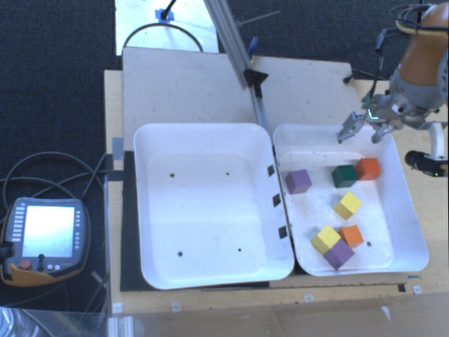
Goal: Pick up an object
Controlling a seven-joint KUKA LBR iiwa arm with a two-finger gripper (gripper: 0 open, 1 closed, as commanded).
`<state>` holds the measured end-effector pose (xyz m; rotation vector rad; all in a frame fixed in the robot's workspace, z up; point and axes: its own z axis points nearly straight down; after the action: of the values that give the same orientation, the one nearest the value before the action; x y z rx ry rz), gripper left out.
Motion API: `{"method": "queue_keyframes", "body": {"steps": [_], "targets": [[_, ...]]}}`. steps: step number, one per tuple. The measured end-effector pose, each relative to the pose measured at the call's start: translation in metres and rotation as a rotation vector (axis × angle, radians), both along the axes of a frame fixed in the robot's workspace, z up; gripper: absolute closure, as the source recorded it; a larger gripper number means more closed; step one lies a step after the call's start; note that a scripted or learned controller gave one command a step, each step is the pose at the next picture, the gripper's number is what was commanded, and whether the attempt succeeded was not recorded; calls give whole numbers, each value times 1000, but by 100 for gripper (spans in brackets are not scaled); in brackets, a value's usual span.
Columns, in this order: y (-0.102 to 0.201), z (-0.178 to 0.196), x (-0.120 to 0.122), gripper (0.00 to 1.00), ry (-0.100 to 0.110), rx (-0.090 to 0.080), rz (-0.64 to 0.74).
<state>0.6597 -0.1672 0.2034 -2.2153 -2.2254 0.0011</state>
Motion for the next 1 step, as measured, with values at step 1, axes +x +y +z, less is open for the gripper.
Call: {"method": "queue_keyframes", "body": {"steps": [1], "targets": [[0, 3, 1, 0, -4, -2, 1]]}}
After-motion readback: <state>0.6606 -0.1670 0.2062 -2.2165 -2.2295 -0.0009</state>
